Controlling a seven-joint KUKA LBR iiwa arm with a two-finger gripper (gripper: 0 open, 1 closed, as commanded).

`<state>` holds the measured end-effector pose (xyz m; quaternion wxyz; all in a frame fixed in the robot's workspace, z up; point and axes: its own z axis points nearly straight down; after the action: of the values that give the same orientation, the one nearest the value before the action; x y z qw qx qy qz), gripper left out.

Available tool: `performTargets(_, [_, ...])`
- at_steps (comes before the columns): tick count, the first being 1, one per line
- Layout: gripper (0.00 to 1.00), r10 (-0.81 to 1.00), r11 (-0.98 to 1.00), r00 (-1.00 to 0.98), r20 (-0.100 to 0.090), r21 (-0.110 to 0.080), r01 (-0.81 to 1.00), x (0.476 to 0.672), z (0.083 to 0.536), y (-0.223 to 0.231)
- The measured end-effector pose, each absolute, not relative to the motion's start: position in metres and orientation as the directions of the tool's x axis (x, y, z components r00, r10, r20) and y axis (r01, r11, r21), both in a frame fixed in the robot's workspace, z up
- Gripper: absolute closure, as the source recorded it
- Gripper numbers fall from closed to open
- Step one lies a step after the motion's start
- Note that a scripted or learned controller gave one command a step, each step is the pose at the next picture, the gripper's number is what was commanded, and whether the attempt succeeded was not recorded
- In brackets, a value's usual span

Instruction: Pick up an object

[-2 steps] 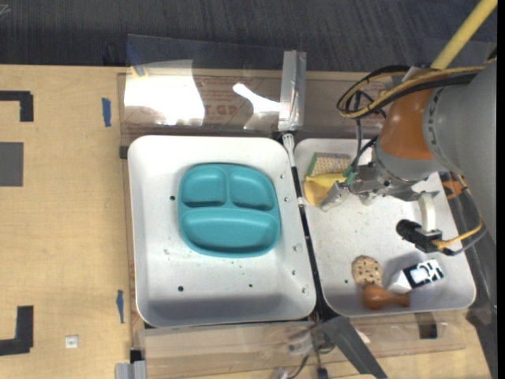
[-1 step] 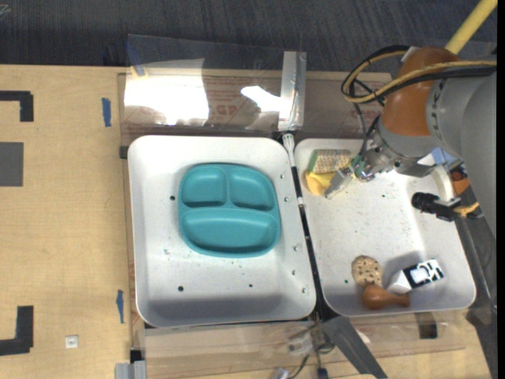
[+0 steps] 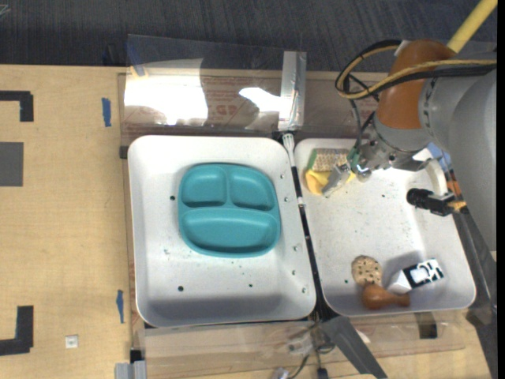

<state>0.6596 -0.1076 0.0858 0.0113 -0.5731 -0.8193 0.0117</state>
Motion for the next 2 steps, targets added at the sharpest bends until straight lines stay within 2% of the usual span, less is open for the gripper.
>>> performTargets(1, [1.00,0.940,0.342,-0.342,0.006,-0.043,0.939,0.657,0.093,-0.109])
performTargets(2, [1.00,1.000,0.004,-0.004,-0.003,0.004,1.000,0.667,0.086,-0.176])
